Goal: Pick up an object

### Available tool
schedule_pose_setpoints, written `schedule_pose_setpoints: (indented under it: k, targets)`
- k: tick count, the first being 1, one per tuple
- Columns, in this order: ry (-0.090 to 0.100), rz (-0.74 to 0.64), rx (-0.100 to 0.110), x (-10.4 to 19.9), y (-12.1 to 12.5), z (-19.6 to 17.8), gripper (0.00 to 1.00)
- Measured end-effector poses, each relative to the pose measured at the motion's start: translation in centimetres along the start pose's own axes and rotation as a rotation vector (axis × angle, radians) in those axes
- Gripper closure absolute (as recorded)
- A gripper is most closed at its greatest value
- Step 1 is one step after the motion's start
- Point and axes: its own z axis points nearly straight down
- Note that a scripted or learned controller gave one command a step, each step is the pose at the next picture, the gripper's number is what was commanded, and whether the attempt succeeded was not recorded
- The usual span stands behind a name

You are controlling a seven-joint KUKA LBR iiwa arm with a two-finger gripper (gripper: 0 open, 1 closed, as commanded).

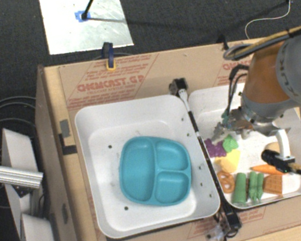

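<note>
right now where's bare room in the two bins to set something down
Left bin: bare floor borders the blue tray on its far and left sides. Right bin: a bare far-left corner. Its near end is crowded with the toy food, under the gripper.

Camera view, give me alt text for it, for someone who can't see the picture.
A grey robot arm reaches in from the right, its gripper low over the right white bin above a heap of small toy foods, among them green pieces and a carrot. The left white bin holds a blue divided plate.
</note>
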Motion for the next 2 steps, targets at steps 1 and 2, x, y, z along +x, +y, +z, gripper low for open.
schedule_pose_setpoints:
  k: [1, 2]
  targets:
    - [-0.001, 0.0, -0.007, 0.1, -1.7, 2.3, 0.0]
    - [0.0, -0.003, -0.012, 0.2, -1.5, 1.0, 1.0]
